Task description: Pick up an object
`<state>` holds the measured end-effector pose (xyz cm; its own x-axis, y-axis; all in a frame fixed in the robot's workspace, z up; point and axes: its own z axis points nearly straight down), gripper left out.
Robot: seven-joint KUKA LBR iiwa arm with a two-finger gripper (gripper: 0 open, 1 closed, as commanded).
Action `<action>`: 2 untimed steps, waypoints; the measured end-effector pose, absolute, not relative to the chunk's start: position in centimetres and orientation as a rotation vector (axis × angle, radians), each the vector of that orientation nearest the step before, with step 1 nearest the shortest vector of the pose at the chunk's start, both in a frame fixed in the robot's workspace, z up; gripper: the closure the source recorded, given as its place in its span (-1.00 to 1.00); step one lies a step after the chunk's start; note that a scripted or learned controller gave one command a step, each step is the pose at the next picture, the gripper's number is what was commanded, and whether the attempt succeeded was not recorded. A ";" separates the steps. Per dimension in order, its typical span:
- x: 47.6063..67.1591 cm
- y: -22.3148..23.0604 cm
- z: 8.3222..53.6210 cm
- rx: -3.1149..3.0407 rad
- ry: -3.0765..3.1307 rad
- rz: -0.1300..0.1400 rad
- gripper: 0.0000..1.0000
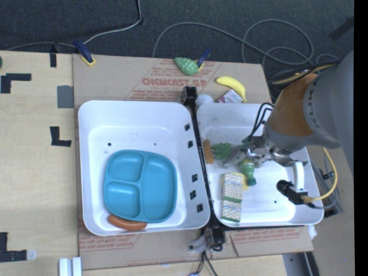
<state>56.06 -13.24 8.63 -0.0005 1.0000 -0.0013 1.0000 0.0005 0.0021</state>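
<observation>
While the table stretches pale across the left, a cardboard sheet lies on it under two white bins set side by side. In the left bin rests a blue divided plate, with an orange sausage-shaped toy lying at the plate's near-left edge. From the right, the arm reaches over the right bin, its orange band above the wrist. Its gripper is low in the middle of that bin; whether its fingers are apart or together cannot be told. A striped green-and-white cloth lies nearer the camera, below-left of the gripper. Left of the gripper is a leafy green toy, and a small green-and-yellow object lies just below it, close to the gripper. An orange piece lies by the divider between the bins.
</observation>
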 end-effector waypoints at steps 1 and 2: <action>56.1 -13.3 9.6 2.217 2.217 0.002 1.00; 56.9 -5.9 18.4 2.219 2.225 0.001 1.00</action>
